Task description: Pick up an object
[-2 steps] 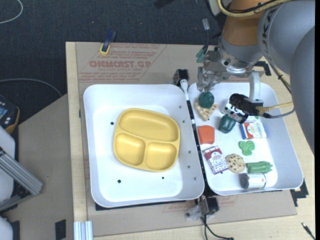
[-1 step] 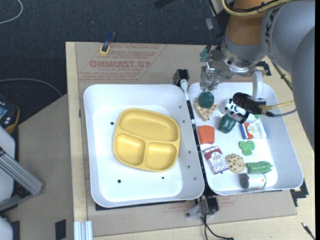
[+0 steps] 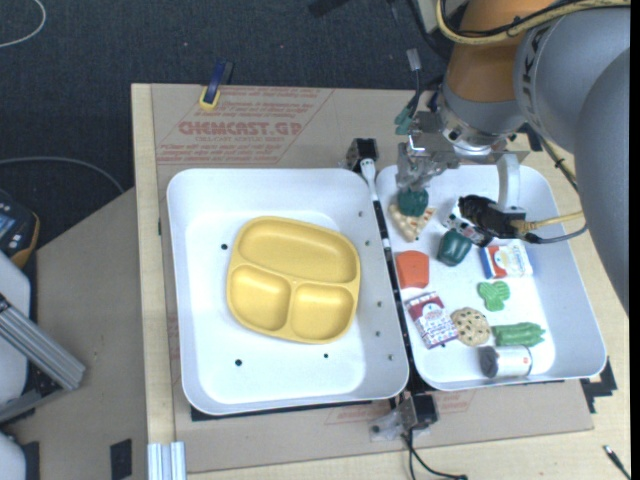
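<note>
Tool (image 3: 413, 180) above small dark-green object (image 3: 412, 203), orientation unclear.

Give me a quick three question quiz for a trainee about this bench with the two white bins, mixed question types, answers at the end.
1. True or false: the yellow divided plate lies in the right bin.
2. Multiple choice: the gripper hangs above which item? A) the cookie B) the dark green toy at the right bin's upper left C) the red card
3. Fill in: the orange block lies in the right bin beside the ____ between the two bins.

Key: 1 false, it lies in the left bin. 2 B. 3 divider.
</note>
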### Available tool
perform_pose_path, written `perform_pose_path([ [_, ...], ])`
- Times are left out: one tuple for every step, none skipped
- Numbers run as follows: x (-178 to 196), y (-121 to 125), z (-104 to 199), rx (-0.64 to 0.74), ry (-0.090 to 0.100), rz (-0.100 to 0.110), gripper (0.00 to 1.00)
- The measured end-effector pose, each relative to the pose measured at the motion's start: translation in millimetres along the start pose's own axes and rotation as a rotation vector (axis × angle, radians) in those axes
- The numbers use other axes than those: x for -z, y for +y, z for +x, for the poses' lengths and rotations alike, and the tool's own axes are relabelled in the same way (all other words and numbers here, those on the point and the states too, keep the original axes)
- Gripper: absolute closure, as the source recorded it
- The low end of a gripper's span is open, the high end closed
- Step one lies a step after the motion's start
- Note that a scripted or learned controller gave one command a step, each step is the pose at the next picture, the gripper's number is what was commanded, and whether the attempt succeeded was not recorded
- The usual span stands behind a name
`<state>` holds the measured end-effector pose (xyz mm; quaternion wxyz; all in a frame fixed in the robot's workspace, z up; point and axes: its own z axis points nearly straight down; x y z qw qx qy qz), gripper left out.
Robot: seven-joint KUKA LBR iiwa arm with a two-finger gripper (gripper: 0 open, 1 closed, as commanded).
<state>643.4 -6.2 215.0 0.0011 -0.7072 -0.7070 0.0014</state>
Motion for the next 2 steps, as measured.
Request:
perform_pose_path([
  [7, 3, -5, 0.000, -0.001, -0.006, 1.00],
  [5, -11, -3, -0.001, 0.000, 0.000, 1.00],
])
